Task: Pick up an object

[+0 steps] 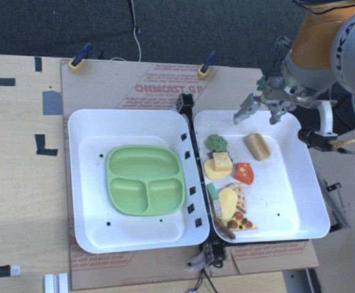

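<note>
Hand above food bin, nothing gripped

Hand [263,110] hangs w/ fingers spread at 12 o'clock of right bin [299,182], likely lining up on bread roll [258,146] just below at 6. Food crowds bin's 9 o'clock wall. Count: 2 bins, 1 green tray [145,180] in left bin [85,163], 1 roll, 1 broccoli [216,143].

I look down from one fixed camera set above the bench [18,182], tilted at a slant so the far edge sits at the top. It stands far enough back to take in both white bins, the left bin [85,163] and right bin [287,188], with the arm [324,35] entering from the right.
</note>
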Controlling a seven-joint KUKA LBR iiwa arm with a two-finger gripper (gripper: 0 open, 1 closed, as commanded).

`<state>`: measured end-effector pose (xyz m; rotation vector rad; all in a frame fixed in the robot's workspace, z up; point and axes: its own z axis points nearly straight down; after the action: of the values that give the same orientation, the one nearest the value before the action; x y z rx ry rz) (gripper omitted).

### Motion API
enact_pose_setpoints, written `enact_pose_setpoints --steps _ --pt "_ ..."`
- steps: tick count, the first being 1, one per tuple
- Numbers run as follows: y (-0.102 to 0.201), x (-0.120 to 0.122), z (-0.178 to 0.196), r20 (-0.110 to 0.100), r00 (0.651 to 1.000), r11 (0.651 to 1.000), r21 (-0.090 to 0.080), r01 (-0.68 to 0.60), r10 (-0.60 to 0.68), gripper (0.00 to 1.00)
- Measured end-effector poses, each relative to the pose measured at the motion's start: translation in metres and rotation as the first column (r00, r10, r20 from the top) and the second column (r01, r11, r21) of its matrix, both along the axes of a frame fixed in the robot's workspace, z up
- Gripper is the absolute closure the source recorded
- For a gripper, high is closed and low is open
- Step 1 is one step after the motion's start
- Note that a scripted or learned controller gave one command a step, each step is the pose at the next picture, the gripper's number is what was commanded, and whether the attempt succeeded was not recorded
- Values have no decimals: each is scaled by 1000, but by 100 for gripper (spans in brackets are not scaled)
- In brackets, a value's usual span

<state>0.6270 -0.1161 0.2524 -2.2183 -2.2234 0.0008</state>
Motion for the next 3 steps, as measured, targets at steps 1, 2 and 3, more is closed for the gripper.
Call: enact_pose_setpoints --steps 1,2,3 --pt "59 6 -73 -7 1000 1000 2 -4 4 0" --pt "61 -12 -68 -3 1000 1000 -1 2 -2 0" --pt "20 -21 -151 -8 1000 1000 -2 4 -4 0"
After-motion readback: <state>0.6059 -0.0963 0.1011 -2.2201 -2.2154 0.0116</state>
